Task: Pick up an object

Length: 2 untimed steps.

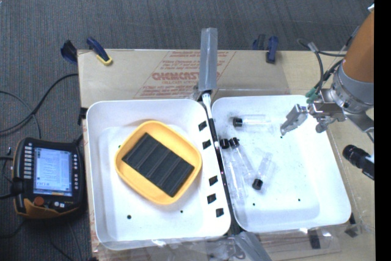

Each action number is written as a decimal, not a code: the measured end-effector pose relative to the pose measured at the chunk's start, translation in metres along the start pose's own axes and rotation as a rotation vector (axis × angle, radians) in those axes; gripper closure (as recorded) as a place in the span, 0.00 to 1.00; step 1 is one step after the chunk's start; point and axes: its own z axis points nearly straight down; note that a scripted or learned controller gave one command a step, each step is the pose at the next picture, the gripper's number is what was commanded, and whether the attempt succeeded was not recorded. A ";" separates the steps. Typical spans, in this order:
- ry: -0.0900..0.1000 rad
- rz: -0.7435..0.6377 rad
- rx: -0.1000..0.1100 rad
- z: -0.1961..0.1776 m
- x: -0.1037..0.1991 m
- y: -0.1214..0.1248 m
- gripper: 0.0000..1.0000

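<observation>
In the camera view, your candidates for the pick lie in the right bin (330, 192): several clear plastic vials with black caps. One vial (249, 122) lies flat toward the bin's 11 o'clock corner, cap end pointing to 9 o'clock. A pair of vials (235, 153) sits against the left wall at about 9 o'clock, caps uppermost in the frame and just beside each other. Another vial (261, 173) lies near the middle, tilted, with its cap at the 7 o'clock end. Expect all of them to be very light, stiff and smooth-walled, so they will roll or squirt out if you pinch off-centre. Take one across the middle of its barrel, with the closing direction square to its long axis; the black cap gives the better visual cue for its heading. The middle vial looks the easiest, since it lies apart from the walls and from the others. The end effector (303, 119) hovers over the bin's 1 o'clock area with its two fingers spread wide and nothing between them. The left bin (98, 192) holds a yellow tray (131, 143) carrying a dark ribbed panel (160, 162), which is broader, flatter and harder to get fingers around.
</observation>
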 end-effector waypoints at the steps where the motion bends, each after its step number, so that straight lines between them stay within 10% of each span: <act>1: 0.001 -0.078 -0.001 0.095 0.031 0.028 0.00; 2: 0.000 -0.132 -0.003 0.188 0.023 -0.008 0.00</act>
